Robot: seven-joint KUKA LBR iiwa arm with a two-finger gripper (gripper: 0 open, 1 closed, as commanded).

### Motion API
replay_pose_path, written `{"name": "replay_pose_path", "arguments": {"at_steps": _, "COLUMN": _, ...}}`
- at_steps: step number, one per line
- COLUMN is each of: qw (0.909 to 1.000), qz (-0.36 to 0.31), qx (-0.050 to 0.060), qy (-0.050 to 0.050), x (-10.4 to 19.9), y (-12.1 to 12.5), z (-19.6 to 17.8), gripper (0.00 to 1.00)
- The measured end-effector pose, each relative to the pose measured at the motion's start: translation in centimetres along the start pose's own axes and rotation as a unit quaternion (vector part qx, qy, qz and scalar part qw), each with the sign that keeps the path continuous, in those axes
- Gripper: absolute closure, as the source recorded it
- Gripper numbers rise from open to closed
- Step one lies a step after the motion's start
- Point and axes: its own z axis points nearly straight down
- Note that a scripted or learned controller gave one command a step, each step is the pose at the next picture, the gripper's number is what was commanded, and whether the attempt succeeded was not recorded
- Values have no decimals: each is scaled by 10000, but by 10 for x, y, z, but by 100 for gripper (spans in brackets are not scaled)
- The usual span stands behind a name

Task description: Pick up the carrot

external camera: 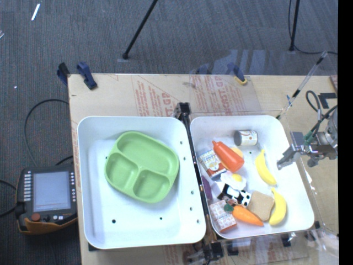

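Orange tapered carrot point(246, 215) | smooth, glossy; beside tan bread slice point(262, 205)

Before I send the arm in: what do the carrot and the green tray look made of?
Carrot: probably moulded plastic toy food, with uniform bright orange and a smooth, slightly glossy skin. Green tray: likely hard plastic, one flat pale green, rounded moulded compartments, matte to satin sheen. Neither is certain from above.

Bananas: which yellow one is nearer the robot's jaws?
The upper yellow plastic banana, lying beside the orange bottle. The other banana sits lower, by the toast slice.
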Motion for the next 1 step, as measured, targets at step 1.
{"name": "replay_pose_path", "arguments": {"at_steps": 1, "qw": 9935, "qz": -1138, "qx": 39, "qy": 30, "x": 63, "y": -34, "z": 79, "gripper": 0}}
